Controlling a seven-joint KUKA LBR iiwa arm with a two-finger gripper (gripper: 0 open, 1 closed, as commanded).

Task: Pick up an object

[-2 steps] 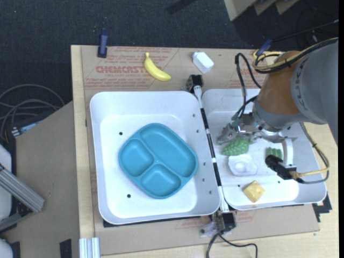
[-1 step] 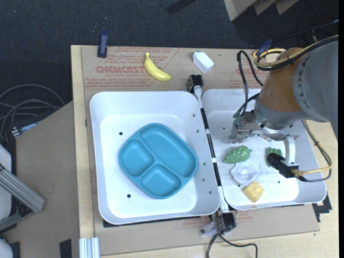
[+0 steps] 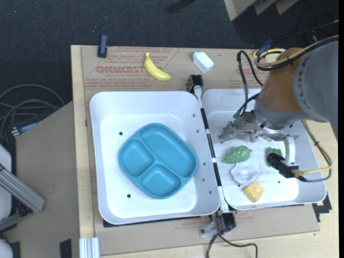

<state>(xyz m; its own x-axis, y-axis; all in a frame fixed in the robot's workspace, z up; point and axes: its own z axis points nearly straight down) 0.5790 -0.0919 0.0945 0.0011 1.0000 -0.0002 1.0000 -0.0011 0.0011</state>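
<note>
My gripper (image 3: 240,131) hangs low over the middle of the right bin (image 3: 305,195), under the grey arm with its orange band. Just below it lies a green bumpy object (image 3: 237,155). Close by are a clear plastic cup (image 3: 245,172), a yellow block (image 3: 253,191) and a dark green piece (image 3: 274,158). Nothing can be seen held in the gripper.
A blue divided plate (image 3: 156,159) lies in the left bin (image 3: 102,122). Behind the bins on the cardboard rest a banana (image 3: 156,69), a white block (image 3: 203,62) and a small blue item (image 3: 102,43). Cables loop around the arm at the right.
</note>
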